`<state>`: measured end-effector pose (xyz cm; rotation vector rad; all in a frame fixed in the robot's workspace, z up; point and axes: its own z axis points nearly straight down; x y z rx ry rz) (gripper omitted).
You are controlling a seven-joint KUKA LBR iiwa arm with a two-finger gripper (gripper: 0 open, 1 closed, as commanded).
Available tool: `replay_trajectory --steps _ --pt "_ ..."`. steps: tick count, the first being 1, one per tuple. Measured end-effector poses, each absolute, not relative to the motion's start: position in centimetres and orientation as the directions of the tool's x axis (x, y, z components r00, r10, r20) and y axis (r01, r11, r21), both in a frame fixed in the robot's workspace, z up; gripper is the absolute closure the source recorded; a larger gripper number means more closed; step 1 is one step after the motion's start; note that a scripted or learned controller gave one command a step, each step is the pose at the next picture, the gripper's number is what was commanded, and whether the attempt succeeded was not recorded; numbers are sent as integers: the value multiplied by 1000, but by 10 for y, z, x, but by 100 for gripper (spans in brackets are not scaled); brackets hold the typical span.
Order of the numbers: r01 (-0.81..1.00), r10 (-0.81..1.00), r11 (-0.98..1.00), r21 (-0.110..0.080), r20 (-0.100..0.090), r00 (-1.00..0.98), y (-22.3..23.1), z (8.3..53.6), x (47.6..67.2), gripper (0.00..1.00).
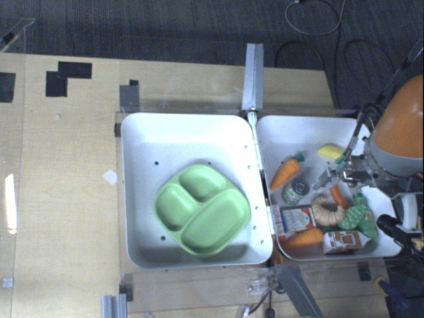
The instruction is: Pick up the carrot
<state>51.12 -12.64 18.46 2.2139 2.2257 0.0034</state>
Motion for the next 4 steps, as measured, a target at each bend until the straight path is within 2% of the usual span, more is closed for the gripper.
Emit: replay_trajectory --steps 1,2,3,4 --pt "994 994 -109 4 1 109 -76 185 573 0" --pt "980 980 197 5 1 -197 74 186 577 0" --pt "955 955 297 5 -1 -297 0 185 577 0" --pt "981 981 196 7 -1 -196 12 329 603 0"
